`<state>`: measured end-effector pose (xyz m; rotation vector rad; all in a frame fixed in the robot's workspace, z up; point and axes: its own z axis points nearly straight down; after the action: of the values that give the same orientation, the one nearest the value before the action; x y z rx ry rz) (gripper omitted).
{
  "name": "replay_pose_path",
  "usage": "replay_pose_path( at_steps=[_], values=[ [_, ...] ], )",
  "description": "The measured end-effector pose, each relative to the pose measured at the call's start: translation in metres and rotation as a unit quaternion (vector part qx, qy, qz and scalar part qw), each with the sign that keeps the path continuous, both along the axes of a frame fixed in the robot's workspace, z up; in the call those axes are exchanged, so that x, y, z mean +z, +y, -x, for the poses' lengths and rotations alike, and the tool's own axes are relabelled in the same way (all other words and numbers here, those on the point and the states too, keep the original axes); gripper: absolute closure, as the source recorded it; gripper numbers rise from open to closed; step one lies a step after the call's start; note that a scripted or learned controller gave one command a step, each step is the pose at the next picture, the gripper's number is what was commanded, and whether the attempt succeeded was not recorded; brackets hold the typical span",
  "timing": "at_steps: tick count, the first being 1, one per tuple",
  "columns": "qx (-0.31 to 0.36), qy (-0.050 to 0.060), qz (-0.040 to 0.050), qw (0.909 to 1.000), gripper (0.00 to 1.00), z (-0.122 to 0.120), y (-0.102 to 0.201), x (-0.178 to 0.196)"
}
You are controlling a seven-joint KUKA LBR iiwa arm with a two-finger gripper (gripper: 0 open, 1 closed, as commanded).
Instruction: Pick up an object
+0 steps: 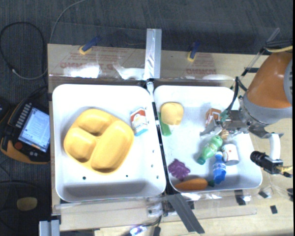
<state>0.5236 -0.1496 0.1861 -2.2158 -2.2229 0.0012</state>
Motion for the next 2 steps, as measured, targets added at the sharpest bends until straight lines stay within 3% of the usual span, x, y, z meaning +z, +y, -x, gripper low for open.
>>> replay_pose_path(
  at_steps=[1,2],
  values=[
    [0.0,0.0,0.0,1.0,0.0,0.0,0.0,0.0],
    [0.003,-0.017,0.0079,0.9998,0.0,-0.059,-0.017,-0.065]
  ],
)
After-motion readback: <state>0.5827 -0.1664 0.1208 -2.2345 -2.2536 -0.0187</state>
